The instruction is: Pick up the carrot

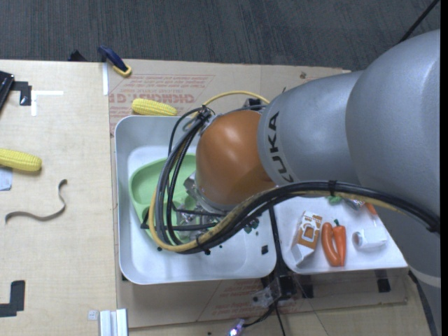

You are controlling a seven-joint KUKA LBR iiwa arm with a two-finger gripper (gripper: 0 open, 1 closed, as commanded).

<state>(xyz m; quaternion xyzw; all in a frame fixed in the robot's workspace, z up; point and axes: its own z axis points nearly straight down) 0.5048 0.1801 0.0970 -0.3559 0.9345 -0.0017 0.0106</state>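
The carrot (334,243), orange with a green top, lies in the right bin (392,261) beside a small orange-and-white carton (306,234). The arm's orange band and grey wrist hang over the left bin (133,257), above a green bowl (143,180). The gripper (190,215) sits under the wrist amid black and yellow cables, well to the left of the carrot; its tip is hidden.
A white cylinder (369,240) lies right of the carrot. One corn cob (153,107) rests just behind the left bin, another corn cob (19,161) lies at far left on the bench. A grey curved strip (42,212) lies on the bench.
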